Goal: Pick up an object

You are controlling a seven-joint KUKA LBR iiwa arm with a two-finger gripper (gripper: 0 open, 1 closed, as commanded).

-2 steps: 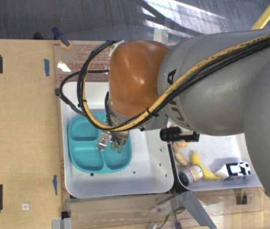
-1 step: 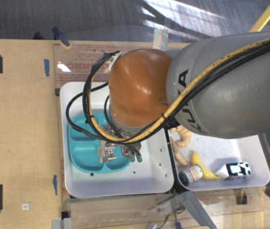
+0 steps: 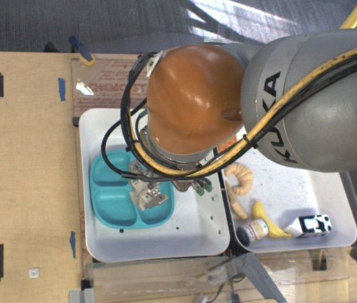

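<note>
Gripper (image 3: 148, 196) low over teal divided tray (image 3: 117, 202), directly beneath; finger gap impossible to tell. Risk: pads skidding off smooth shallow rim, lifting nothing.

— What lies in the left bin (image 3: 166, 248)?

— A teal divided plate (image 3: 118, 197), flat near the bin's left wall, its top partly hidden.

— And the right bin (image 3: 345, 232)?

— A tan croissant (image 3: 241, 178) near its left wall; a yellow banana (image 3: 268, 221) towards the front edge, a small jar (image 3: 252, 232) touching it at the front-left corner; a black-and-white cow toy (image 3: 314, 225) near the front-right corner.
</note>
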